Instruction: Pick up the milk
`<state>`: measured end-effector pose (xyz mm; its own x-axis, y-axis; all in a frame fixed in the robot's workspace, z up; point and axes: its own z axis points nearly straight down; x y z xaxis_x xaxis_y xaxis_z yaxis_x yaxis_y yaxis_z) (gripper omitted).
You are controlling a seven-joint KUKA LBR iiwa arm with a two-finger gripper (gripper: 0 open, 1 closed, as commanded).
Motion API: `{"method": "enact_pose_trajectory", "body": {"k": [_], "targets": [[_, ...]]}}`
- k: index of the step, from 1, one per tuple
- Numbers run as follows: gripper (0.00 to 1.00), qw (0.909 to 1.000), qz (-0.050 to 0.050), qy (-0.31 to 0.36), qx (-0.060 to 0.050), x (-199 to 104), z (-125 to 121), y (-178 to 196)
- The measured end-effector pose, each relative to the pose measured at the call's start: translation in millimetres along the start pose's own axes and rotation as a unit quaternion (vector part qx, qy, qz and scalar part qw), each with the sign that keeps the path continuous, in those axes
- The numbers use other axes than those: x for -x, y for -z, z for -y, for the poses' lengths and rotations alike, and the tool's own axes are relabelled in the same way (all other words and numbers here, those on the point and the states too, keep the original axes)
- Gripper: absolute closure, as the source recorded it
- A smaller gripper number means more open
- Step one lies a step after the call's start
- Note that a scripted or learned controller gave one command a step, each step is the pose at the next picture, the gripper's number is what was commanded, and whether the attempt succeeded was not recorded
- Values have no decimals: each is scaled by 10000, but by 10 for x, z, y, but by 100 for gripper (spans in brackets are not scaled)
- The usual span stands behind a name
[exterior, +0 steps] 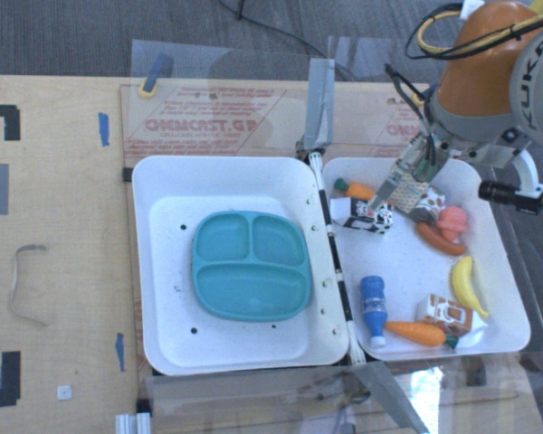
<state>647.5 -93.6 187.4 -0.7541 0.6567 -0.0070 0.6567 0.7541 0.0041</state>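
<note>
The milk (357, 216) is a small white carton with black cow patches, lying at the upper left of the right bin (511, 319), close to the divider. My gripper (381, 210) comes down at a slant from the upper right, and its tip sits right at the carton's right end, touching or just above it. The carton rests on the bin floor. The gripper's body hides part of the carton's right side.
Around the milk lie a small carrot (356, 189), a sausage (439, 240) and a pink toy (452, 219). Farther forward are a banana (469, 286), a blue bottle (373, 306), another carrot (414, 333) and a brown carton (448, 315). The left bin (163, 333) holds a teal divided plate (251, 265).
</note>
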Motion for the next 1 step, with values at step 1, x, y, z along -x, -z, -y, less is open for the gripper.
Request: {"method": "enact_pose_trajectory", "body": {"k": [1], "targets": [[0, 9981, 58, -615, 72, 254, 56, -697]]}}
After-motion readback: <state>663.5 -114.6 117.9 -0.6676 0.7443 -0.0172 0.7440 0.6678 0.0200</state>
